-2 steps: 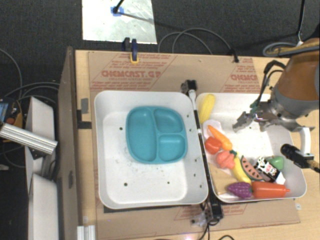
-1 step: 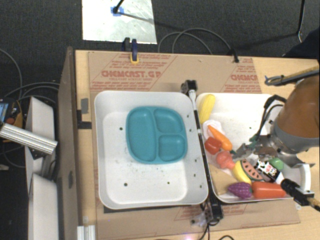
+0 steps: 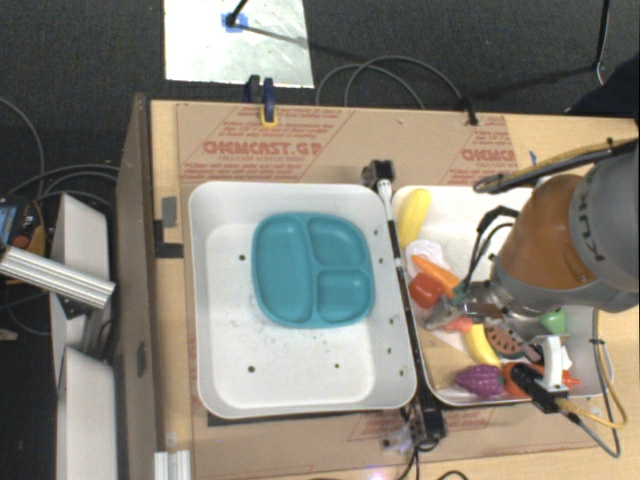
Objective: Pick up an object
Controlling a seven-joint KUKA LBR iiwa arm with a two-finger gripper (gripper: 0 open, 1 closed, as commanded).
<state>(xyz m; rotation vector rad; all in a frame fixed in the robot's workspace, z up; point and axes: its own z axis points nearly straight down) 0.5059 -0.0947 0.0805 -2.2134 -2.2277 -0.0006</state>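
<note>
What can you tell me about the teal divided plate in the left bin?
The teal divided plate is a rounded-square tray, plastic by its look, moulded into three compartments: one tall one on the camera view's left, two smaller ones on its right. It lies flat and face up on the floor of the left white bin, towards the far side, clear of the walls. Nothing lies in it. The gripper is over in the other bin.

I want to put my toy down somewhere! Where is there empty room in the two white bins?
Bare white floor rings the teal divided plastic plate in the left white bin, widest along its near edge. The right white bin is crowded: yellow banana, orange toy pepper, purple grapes and the grey arm.
</note>
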